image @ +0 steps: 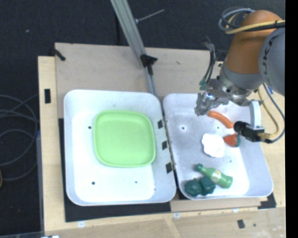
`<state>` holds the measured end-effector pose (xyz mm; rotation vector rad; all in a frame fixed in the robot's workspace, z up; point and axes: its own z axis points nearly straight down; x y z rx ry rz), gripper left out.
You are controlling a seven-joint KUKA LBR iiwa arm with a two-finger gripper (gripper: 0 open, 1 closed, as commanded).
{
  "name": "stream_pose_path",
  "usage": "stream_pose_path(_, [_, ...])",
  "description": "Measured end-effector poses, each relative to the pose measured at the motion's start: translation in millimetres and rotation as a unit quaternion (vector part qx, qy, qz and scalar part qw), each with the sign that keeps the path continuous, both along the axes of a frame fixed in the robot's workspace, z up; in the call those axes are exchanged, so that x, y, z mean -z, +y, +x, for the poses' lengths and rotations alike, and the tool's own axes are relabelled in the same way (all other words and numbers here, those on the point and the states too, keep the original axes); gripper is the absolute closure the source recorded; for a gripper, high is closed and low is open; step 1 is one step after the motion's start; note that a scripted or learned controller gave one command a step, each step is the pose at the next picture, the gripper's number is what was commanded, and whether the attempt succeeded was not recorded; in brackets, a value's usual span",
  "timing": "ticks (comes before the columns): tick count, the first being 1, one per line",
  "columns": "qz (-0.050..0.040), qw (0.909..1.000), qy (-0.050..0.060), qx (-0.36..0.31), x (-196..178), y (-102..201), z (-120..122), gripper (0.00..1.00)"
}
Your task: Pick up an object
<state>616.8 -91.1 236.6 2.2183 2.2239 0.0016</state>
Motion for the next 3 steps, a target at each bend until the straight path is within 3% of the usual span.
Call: stream_pose_path(3, [0.0002,1.0,0.0,0.0,1.5,151.1,-21.3,1.0])
